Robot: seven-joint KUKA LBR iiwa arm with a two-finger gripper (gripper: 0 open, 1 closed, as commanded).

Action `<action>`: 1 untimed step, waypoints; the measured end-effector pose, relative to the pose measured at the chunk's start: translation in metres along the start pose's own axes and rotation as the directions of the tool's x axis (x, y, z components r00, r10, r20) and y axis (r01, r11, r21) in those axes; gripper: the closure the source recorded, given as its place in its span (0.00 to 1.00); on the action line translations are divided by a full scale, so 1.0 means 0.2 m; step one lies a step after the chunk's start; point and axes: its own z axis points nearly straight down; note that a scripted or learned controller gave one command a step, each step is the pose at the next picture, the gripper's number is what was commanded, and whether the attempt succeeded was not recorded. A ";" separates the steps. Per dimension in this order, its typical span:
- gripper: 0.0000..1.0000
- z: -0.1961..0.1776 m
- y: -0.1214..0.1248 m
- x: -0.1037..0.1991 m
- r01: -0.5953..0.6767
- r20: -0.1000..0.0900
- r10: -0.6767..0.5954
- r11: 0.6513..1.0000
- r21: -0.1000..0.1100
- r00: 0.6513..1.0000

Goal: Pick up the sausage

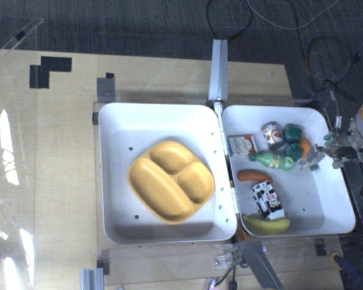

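1. Banana [266,225], nearest us, at six o'clock in the right bin [333,216].
2. Sausage [255,176], lying free beside the milk carton [267,199].
3. Claw [324,151], at three o'clock; we cannot tell its state.

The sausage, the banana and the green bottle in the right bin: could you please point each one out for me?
sausage [254,176]: camera view, middle of its reddish body.
banana [266,225]: camera view, middle of its yellow curve, at the bin's near edge.
green bottle [273,160]: camera view, middle of its body, lying on its side.
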 end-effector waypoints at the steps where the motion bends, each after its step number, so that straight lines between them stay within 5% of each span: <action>1: 0.00 0.39 0.14 0.44 0.217 0.000 -0.217 0.976 0.000 0.976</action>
